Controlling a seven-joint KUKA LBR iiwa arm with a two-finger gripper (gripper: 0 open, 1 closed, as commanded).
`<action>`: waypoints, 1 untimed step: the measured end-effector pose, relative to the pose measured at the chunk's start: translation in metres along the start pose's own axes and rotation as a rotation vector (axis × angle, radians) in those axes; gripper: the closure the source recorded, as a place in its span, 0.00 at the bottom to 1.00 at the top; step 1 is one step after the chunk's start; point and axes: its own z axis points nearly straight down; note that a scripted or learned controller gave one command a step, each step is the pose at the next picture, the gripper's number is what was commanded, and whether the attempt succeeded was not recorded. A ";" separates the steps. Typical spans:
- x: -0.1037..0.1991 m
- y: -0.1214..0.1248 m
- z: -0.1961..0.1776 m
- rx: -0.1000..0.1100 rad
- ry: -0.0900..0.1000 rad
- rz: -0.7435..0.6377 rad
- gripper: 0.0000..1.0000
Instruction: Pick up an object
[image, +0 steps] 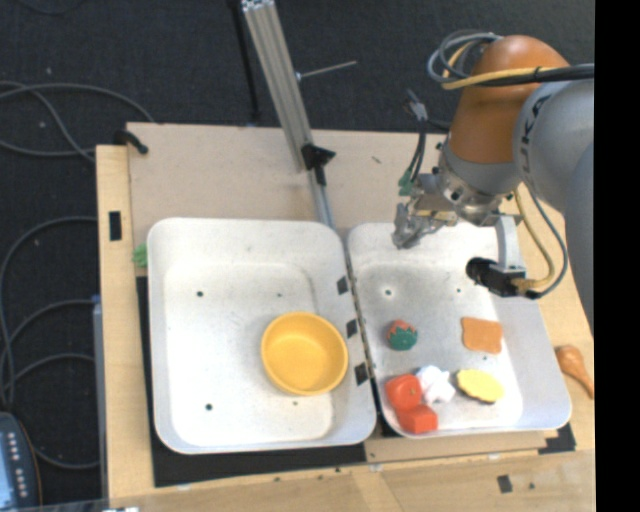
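Two shallow white bins sit side by side on the bench in the camera view, the left bin (180, 300) and the right bin (440, 290) touching along their inner edges. A yellow bowl (304, 352) rests upright in the left bin, close to that shared edge. Candidates for picking are gathered at the near end of the right bin: a small green and red piece (402, 335) lies nearest the divider, an orange flat piece (482, 334) lies toward the outer wall, and along the front wall sit a red block (410, 398), a small white object (434, 382) touching it, and a yellow oval piece (480, 385) just beside that. The gripper (408, 232) hangs over the far end of the right bin, well apart from all of these, with bare bin floor below it; whether it is spread or pressed together I cannot tell, because it is seen from above and partly masked by the wrist. Nothing is visibly caught in it. Its station above the far corner looks like a hover clear of the clutter, so I judge the pick as not yet begun. An orange thing (572, 366) lies on the bench outside the right bin, probably beyond easy reach of a bin-centred grasp.
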 end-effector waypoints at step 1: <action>0.051 -0.023 -0.012 0.001 0.000 0.000 1.00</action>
